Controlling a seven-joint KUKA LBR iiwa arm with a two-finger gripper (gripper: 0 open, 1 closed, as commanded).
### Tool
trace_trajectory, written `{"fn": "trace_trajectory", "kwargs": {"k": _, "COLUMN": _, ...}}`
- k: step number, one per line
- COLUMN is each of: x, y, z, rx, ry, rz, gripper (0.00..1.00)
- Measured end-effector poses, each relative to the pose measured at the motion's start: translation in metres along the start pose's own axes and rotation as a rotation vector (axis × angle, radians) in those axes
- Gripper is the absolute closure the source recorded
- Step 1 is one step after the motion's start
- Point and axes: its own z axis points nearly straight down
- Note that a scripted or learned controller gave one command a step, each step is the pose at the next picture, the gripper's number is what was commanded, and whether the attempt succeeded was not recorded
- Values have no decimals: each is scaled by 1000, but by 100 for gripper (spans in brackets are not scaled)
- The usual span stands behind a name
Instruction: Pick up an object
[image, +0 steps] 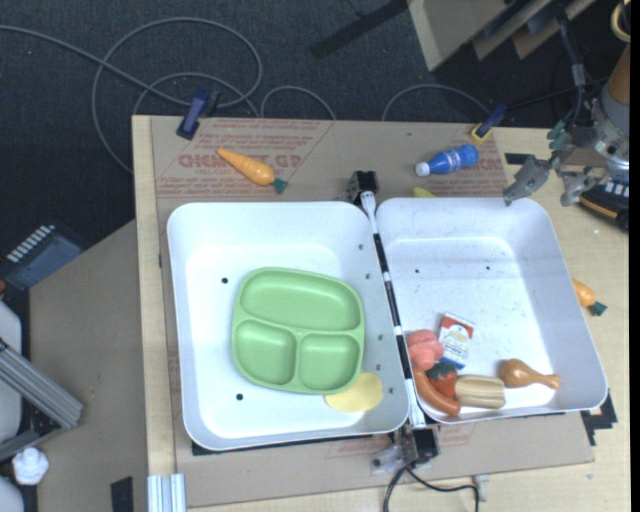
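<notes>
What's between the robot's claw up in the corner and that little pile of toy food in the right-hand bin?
In the camera view, bare white bin floor. The gripper sits at the bin's far right corner; the toy food pile lies at the near edge.

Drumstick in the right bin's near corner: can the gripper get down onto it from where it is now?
Probably yes: the gripper is up at the right bin's far corner, and nothing lies over the drumstick; the hot dog lies close beside it.
</notes>
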Motion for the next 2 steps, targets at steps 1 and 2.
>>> {"fn": "trace_trajectory", "kwargs": {"k": 1, "x": 32, "y": -55, "z": 67, "rx": 1, "ry": 1, "rz": 1, "gripper": 0}}
{"fn": "trace_trajectory", "kwargs": {"k": 2, "x": 89, "y": -128, "z": 170, "rx": 2, "ry": 1, "rz": 0, "gripper": 0}}
